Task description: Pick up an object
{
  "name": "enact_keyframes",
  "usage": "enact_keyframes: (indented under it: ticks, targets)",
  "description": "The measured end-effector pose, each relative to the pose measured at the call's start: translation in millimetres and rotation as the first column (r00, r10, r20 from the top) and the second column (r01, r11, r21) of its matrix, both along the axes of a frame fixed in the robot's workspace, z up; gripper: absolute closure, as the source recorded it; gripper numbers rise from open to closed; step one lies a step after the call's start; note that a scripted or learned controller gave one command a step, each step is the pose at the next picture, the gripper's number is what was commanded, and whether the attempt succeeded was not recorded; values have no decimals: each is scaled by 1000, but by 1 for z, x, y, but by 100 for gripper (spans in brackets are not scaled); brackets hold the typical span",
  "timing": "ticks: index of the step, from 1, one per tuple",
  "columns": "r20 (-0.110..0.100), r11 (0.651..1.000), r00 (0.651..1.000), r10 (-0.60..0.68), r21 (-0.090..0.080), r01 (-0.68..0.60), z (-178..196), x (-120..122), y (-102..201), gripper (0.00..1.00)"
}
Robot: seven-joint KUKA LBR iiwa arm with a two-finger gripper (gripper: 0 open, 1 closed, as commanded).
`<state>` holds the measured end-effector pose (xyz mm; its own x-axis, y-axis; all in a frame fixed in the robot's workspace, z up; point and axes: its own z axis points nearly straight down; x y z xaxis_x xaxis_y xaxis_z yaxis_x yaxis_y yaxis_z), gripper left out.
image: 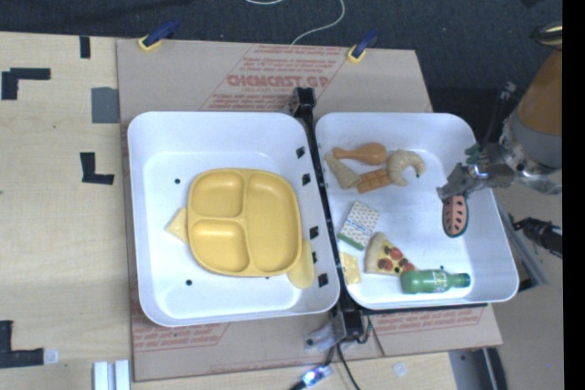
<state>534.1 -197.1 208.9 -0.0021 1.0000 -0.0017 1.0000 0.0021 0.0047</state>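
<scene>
Green plastic bottle point(435, 281) lies at the lower edge of the right white bin point(416, 121), beside a toy pizza slice point(388, 257). At the frame's right the tool point(454, 198) hangs over that bin with a red watermelon-slice toy point(454, 216) between its narrow fingers, seemingly mid-lift. Next, I judge, a steady rise clear of the bin wall. Further left, a yellow divided plastic plate point(245, 221) fills the left bin point(151, 196).

The arm point(539, 119) is cut off by the right edge, and a yellow sheet point(175, 225) is largely hidden under the divided plate point(245, 221).
</scene>
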Motion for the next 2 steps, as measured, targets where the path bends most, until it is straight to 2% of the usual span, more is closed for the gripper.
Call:
enact_keyframes:
  ticks: [1,2]
  targets:
    - [-4,1000,1000,0,1,0,16,1,1,100]
    - [-7,1000,1000,3,3,-3,7,0,51,100]
